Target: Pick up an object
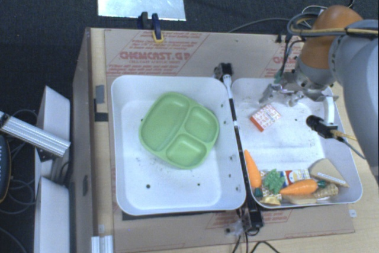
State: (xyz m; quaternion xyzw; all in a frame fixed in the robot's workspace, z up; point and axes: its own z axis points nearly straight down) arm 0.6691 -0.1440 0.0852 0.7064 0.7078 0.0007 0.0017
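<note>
My gripper point(279, 96) hangs over the far part of the right bin point(296, 139), open, with nothing between its fingers. Just below it, a small orange-and-white box point(265, 117) lies flat on the bin floor, apart from the fingers. Along the bin's near edge lies a pile: a carrot point(251, 169) at the left wall, a second carrot point(300, 188), a green leafy piece point(272, 181), a red-and-white packet point(294, 175) and a tan wedge point(328, 170).
The left bin point(136, 186) holds a green divided plate point(180, 129) near its middle. A dark divider bar point(232, 115) runs between the two bins. The arm fills the upper right corner.
</note>
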